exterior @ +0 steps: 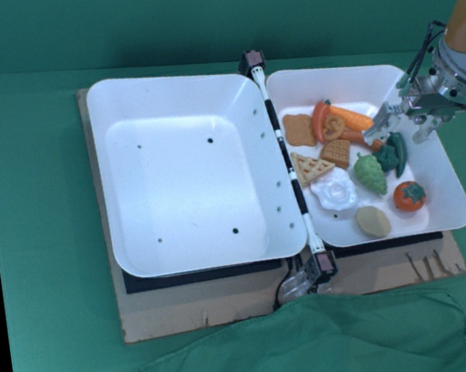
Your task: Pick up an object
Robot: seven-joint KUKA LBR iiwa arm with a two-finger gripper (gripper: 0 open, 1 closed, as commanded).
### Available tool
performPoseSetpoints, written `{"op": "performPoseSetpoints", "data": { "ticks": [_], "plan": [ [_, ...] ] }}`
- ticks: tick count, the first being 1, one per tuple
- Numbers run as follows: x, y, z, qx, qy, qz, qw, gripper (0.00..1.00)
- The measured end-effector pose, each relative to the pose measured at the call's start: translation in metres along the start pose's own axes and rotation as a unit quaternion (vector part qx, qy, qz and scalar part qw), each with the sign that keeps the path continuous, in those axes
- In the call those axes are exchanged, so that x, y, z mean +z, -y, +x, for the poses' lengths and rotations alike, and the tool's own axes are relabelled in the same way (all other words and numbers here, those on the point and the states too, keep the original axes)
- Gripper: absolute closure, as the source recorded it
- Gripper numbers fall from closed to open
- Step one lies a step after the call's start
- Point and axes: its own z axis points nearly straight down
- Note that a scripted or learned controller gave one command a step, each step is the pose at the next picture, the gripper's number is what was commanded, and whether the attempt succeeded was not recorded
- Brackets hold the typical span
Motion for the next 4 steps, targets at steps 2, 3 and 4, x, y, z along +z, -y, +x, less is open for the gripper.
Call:
{"op": "performPoseSetpoints", "data": {
  "ticks": [2,3,4],
  "plan": [
    [0.108,-0.006,0.010,0.000,0.000,0.001,1.0000,0.00],
    [0.133,-0.009,0.008,0.000,0.001,-0.007,1.0000,0.00],
    [0.118,-0.012,0.007,0.002,0.004,-0.014,0.9999,1.00]
  ]
}}
